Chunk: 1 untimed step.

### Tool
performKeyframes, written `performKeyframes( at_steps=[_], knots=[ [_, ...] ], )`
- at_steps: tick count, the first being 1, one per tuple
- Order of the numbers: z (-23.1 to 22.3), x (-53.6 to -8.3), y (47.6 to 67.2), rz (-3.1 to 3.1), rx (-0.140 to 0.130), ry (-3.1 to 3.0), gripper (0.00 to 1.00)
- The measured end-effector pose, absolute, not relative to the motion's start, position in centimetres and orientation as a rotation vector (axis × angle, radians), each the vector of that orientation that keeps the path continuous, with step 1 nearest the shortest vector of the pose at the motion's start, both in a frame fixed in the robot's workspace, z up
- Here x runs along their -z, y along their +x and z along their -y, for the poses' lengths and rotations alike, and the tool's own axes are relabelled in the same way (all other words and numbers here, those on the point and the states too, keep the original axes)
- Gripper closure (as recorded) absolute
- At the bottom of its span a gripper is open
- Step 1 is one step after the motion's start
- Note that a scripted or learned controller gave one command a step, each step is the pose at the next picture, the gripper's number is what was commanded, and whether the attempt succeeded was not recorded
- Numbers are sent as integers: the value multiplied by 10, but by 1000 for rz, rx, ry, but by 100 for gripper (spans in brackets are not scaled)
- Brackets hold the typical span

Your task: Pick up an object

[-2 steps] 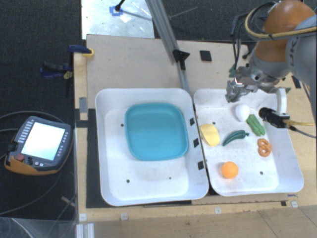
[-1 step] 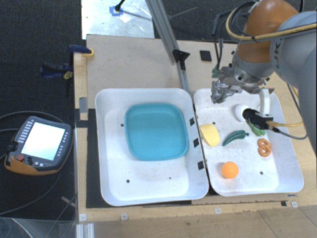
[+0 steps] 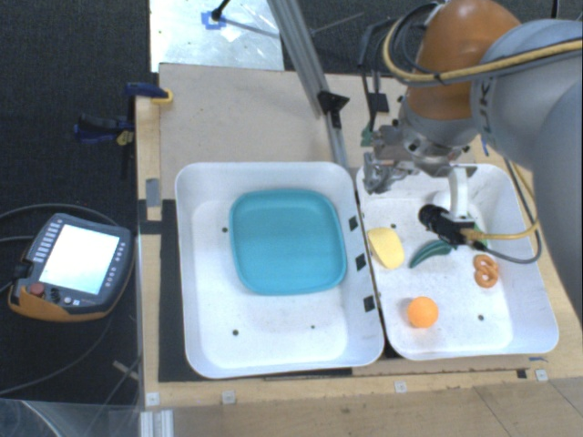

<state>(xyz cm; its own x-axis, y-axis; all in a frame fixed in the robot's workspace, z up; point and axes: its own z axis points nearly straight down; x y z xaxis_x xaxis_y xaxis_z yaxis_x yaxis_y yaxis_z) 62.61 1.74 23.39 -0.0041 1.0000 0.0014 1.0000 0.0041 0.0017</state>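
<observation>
My gripper (image 3: 376,178) hangs over the far left corner of the right bin (image 3: 528,326), near the wall between the two bins. Below it in that bin lies a pale yellow piece (image 3: 386,248), and beside that a dark green curved piece (image 3: 426,254). An orange ball (image 3: 422,312) rests nearer the front. A small orange pretzel-shaped thing (image 3: 485,270) lies toward the right wall. I see nothing under the gripper's tip.
The left bin (image 3: 205,326) holds a blue square plate (image 3: 287,241). A slanted metal pole (image 3: 305,53) crosses behind the bins. A teach pendant (image 3: 73,265) lies on the floor at the left, off the bench.
</observation>
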Motion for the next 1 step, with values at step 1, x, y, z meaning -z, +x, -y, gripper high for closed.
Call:
performKeyframes(
  at_steps=[1],
  knots=[
    [-68, -242, 612, -2226, -3, 2217, 100]
  ],
)
